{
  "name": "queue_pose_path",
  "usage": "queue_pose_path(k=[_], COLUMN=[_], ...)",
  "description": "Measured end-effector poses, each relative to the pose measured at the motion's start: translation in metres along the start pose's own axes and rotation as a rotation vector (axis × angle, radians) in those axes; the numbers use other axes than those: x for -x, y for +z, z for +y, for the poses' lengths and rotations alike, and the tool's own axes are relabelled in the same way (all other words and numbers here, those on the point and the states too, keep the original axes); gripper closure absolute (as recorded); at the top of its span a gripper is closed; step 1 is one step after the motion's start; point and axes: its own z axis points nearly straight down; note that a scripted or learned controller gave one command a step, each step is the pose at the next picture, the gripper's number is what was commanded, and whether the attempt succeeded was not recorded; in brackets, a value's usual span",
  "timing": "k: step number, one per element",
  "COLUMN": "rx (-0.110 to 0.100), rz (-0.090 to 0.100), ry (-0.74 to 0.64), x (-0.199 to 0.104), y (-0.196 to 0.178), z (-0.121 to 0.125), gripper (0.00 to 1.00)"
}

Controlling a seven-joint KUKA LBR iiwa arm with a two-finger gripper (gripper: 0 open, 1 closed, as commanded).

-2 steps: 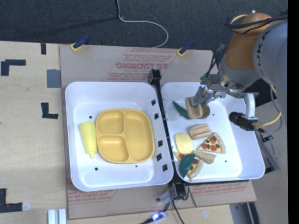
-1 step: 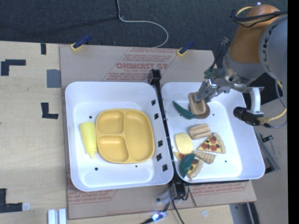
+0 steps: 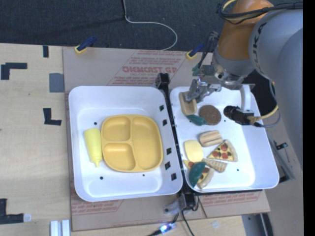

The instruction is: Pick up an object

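the claw is lowered into the right bin onto a tan toy bread slice at its rear-left corner, apparently for a grasp; its spread cannot be told.

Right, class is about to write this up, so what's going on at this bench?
A grey robot arm reaches in from the right, its gripper low over the far corner of the right bin, right at a tan toy food piece. Nothing looks lifted yet. That bin also holds a brown patty and a pizza slice. The left bin holds a yellow tray and a yellow bottle.
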Motion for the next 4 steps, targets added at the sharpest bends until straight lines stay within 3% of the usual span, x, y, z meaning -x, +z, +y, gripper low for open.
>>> queue_pose_path(k=[2,3,4], rx=[-0.001,0.0,-0.002], rz=[-0.001,-0.001,-0.003], ry=[0.001,0.003,0.006], x=[-0.105,-0.139,-0.134], y=[0.001,-0.003,-0.002], z=[0.016,0.033,0.033], gripper=[1.0,1.0,1.0])
